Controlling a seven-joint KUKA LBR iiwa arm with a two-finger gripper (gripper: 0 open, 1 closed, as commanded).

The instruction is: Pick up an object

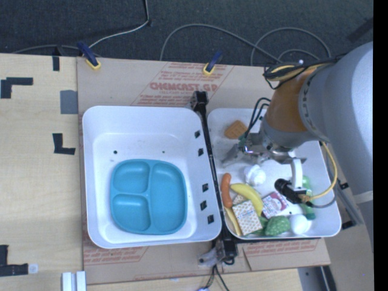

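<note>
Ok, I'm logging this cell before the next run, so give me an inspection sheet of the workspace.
Surface: cardboard-covered bench, two shallow white bins.
Job's things: right white bin holds yellow banana, orange carrot, white ball, tan cracker, green lump.
Clutter: blue divided plate in left white bin.
Grippers: two-finger gripper low over right bin; grip unclear.
Cables: white cable behind bench.
Surroundings: yellow clamps, dark carpet.

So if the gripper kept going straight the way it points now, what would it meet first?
Probably the bare floor of the right bin near the gripper, between the cracker and carrot; depth is unclear from above.
</note>
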